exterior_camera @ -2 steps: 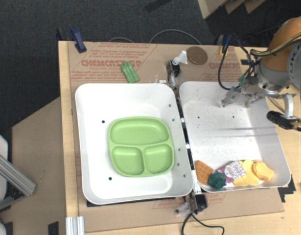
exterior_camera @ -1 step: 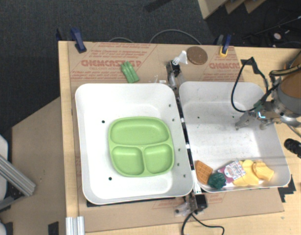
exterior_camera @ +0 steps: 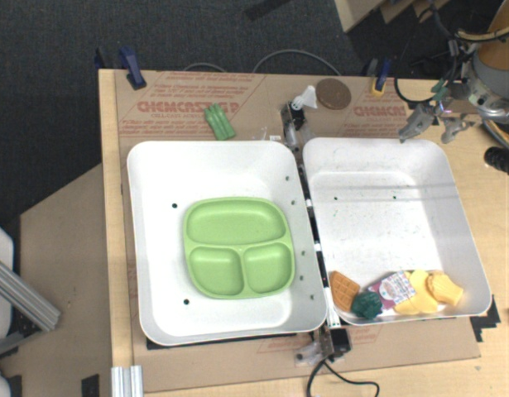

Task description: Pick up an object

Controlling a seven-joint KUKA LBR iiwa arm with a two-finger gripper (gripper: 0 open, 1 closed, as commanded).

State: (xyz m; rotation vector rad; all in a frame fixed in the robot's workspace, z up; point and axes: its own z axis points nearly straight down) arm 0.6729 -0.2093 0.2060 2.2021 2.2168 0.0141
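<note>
Nothing was picked yet: the claw point(exterior_camera: 430, 125) hung with fingers apart and empty over the right bin's point(exterior_camera: 386, 188) far rim, well apart from the toy food pile point(exterior_camera: 399, 292) in its near corner, so approach and grasp remained.

The grey KUKA arm enters at the upper right corner of the camera view, with only its wrist end in sight. The two-finger metal gripper point(exterior_camera: 429, 127) hangs at the far right, its two grey fingers point(exterior_camera: 415, 127) pointing down and splayed apart with a clear gap between them. Nothing is seen between the fingers. Cabling runs along the wrist.
</note>
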